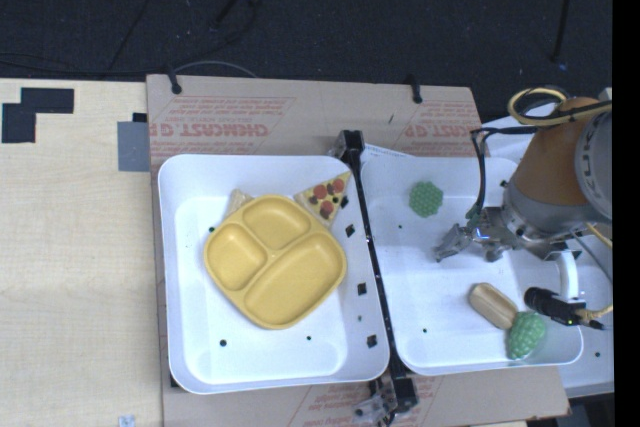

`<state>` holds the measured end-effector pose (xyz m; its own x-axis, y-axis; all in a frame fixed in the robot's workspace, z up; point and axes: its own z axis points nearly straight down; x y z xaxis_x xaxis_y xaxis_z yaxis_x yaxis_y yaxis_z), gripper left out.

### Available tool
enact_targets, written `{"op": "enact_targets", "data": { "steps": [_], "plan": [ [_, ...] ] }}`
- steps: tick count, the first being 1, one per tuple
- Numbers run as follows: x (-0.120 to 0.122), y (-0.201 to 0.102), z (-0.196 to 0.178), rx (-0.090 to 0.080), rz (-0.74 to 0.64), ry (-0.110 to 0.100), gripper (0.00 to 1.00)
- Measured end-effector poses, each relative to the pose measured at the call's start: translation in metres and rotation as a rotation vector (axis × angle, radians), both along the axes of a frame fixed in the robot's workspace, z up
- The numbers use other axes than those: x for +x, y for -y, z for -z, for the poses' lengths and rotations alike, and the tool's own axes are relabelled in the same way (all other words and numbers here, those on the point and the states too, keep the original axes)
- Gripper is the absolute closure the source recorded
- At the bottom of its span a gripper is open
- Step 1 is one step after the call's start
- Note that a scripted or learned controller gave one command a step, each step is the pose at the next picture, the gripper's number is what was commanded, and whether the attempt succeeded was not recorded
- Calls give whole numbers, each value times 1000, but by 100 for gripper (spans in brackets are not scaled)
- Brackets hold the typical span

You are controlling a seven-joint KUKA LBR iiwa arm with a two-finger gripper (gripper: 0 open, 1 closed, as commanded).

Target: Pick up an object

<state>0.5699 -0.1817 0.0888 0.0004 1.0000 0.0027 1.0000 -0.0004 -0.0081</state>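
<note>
Hovering low in the right bin [560, 360], the gripper [468, 243] shows fingers spread and empty. Nearest candidate, a green ball [426, 199], sits just beside it; advise centring above the ball before closing.

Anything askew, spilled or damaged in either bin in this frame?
Nothing looks spilled or broken. The yellow divided plate sits skewed in the left bin, and a pizza slice toy lies wedged between it and the bin's right wall. In the right bin, the brush lies slanted near the front corner.
</note>
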Motion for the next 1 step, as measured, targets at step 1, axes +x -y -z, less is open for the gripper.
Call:
{"op": "enact_targets", "data": {
  "steps": [1],
  "plan": [
    [1,1,-13,-1,2,4,100]
  ]
}}
